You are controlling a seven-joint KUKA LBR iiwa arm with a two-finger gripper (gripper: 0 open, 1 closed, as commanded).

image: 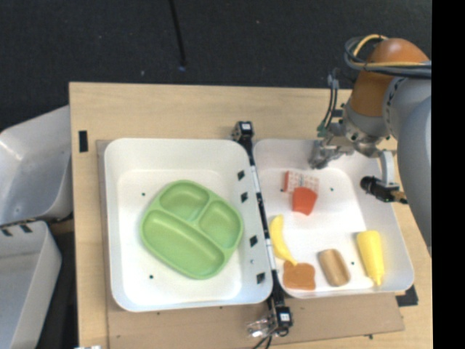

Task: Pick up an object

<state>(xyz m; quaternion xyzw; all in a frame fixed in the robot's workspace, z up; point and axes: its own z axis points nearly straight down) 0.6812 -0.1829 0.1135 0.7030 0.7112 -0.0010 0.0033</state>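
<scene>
Above the far edge of the right bin [407, 267] hangs the pincer [322, 155], and I cannot tell how it stands, nor see anything in it. Just below it inside this bin lies a red cup [304, 200] beside a small red-and-white packet [291, 180]. Along the near side of the bin lie a banana [279, 240], an orange piece [299, 275], a brown bread roll [335, 267] and a yellow corn cob [371, 256], while the left bin [116, 267] holds a green divided plate [191, 228].
</scene>
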